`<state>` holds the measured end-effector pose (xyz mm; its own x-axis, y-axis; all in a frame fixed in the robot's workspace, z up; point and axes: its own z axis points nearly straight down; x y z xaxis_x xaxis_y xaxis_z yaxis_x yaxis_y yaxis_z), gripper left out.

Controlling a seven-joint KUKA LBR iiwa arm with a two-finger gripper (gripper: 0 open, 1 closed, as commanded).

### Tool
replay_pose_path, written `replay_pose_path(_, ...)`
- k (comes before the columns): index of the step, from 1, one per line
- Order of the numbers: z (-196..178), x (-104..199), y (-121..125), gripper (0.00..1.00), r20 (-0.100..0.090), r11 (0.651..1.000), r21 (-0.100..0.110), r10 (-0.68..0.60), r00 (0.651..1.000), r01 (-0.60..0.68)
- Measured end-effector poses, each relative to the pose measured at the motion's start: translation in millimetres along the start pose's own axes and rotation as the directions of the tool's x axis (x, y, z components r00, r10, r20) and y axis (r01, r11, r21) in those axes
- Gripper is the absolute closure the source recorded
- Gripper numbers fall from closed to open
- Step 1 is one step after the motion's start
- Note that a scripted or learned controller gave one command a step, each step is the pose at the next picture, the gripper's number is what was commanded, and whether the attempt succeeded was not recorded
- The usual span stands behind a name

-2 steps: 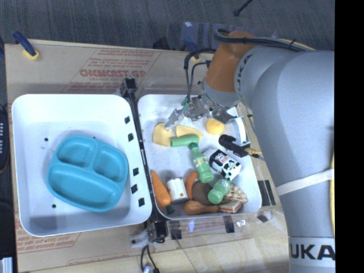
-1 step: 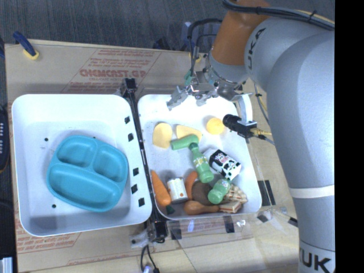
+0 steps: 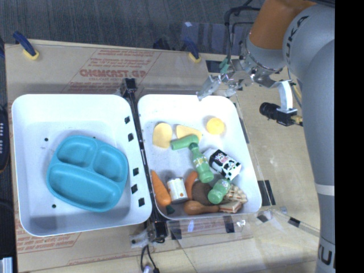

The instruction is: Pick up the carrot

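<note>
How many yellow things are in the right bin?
3. One yellow piece lies near the bin's upper left, a second beside it toward the middle, and a round one near the upper right. More could be hidden under the pile lower down.

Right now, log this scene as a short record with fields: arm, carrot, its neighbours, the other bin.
gripper: two-finger gripper above the right white bin's far rim, nothing between its fingers
carrot: orange carrot lying along that bin's left wall, near corner
neighbours: small white can beside it; green plastic bottle further right
left bin: blue three-compartment plastic tray
</note>
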<state>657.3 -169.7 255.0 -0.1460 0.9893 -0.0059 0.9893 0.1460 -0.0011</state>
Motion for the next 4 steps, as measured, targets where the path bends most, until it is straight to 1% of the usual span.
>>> replay_pose_path(1, 149, -37, -23, 0.0, -0.01, 0.999, 0.021, -0.048, 0.999, 0.048)
replay_pose_path(2, 165, -27, -88, 0.0, -0.007, 1.0, 0.009, -0.03, 1.0, 0.03)
replay_pose_path(3, 70, -34, -40, 0.0, 0.0, 0.939, -0.002, -0.343, 0.939, 0.343)
replay_pose_path(4, 153, 15, -76, 0.0, -0.003, 0.698, -0.002, -0.717, 0.697, 0.717)
